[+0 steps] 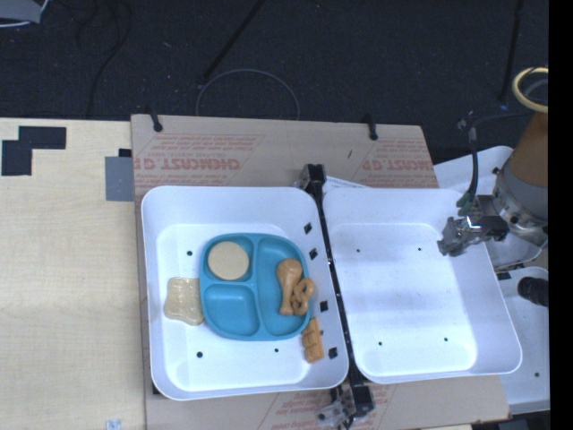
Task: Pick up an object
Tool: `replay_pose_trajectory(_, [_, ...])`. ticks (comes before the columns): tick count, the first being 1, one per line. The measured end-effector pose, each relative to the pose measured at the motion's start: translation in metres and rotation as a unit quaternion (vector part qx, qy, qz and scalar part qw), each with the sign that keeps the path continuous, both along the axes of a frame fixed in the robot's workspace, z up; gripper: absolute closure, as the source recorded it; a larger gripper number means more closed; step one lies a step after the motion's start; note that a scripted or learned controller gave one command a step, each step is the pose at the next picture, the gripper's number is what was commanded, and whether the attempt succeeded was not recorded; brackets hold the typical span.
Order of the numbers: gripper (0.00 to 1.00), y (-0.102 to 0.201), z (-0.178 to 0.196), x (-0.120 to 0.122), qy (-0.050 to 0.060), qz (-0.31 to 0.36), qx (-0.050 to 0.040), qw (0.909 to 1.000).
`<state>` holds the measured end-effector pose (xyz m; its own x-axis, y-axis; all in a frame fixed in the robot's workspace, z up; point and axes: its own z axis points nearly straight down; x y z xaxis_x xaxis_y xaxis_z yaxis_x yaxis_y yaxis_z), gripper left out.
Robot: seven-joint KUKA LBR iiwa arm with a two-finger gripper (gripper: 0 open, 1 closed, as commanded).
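In the left bin (170, 213) lies a blue divided tray (240, 316). A round tan cookie (227, 260) sits in its upper left compartment, and a tan chicken-leg-shaped piece (293, 286) lies in its right compartment. A pale cracker-like piece (184, 300) rests just left of the tray. A small orange-brown piece (312, 339) lies at the tray's lower right corner. My gripper (457, 237) hovers at the right bin's (421, 339) upper right edge, far from all these objects, with nothing seen between its fingers.
A black divider (328, 285) runs between the two bins. Cardboard (269, 155) lies under both bins. The arm's grey wrist with its orange band (535, 159) fills the right side. Cables cross the dark floor at the back.
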<state>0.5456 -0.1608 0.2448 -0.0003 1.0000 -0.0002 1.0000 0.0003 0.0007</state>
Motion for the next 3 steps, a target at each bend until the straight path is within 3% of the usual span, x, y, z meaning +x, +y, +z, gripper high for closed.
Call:
replay_pose_trajectory(1, [1.00,0.053,-0.011,-0.002,0.002,0.002,0.0012,1.0000])
replay_pose_trajectory(3, [1.00,0.169,-0.011,0.024,0.001,0.002,0.0009,1.0000])
